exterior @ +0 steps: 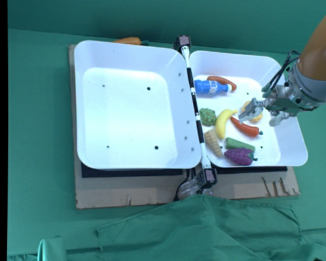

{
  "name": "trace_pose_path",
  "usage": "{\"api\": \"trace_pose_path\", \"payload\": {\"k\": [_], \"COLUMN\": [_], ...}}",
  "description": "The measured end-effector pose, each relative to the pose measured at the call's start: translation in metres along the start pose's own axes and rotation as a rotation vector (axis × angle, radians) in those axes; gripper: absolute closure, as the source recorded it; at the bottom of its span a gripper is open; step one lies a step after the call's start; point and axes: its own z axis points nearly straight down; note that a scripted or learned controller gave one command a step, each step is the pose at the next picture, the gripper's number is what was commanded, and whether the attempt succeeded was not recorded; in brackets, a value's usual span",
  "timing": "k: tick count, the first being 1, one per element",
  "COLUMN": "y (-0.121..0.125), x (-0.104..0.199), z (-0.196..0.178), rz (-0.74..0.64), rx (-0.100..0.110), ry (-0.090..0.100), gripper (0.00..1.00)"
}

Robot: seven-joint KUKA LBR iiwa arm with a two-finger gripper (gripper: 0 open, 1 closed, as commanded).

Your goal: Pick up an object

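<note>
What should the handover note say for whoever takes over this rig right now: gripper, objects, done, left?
Gripper: low over the right bin, at a yellowish item beside the red pepper; a grasp cannot be confirmed.
Objects: blue bottle, sausage, banana, green cluster, corn, grapes and green pepper lie in the right bin. An orange item lies behind the left bin.
Done: nothing visibly lifted.
Left: grasp and lift one object.

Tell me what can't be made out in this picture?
- The yellow item under the tool: the tool covers part of it, so its kind is unclear.
- Orange object behind the left bin: the rim hides most of it.
- The arm: cut off by the right edge.
</note>
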Motion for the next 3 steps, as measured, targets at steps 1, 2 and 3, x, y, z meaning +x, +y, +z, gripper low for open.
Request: {"api": "trace_pose_path", "payload": {"k": [1,2,3], "y": [0.021,0.022,0.063], "x": [-0.033,-0.032,-0.085], "z": [0.094,0.077,0.04], "rz": [0.003,0.003,0.002], "rx": [0.008,-0.006,-0.008], "ry": [0.0,-0.003,-0.005], "gripper": [0.0,1.0,1.0]}}
